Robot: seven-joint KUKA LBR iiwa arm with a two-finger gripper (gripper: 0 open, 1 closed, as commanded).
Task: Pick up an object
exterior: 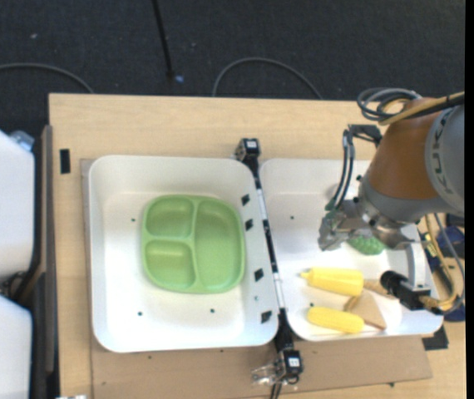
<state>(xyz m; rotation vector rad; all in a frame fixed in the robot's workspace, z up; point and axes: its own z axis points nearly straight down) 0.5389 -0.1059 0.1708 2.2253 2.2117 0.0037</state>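
My gripper (pixel 330 233) looked like dull grey metal, its fingers too blurred to read. The orange band (pixel 399 160) above my wrist had a smooth, satin sheen. Beside my fingers lay a green lump (pixel 365 243) with a bumpy surface. Nearer the camera, two yellow pieces (pixel 335 282) looked like smooth moulded plastic, next to a matt tan wedge (pixel 374 312). Both white bins (pixel 112 322) seemed hard, faintly glossy plastic. The green divided tray (pixel 193 243) appeared smooth plastic; the bench (pixel 179 123) pale, matt wood.

robot lab | arm (pixel 412 160) over bench (pixel 179 115) | white bins (pixel 104 223) | floor cables (pixel 262 69)
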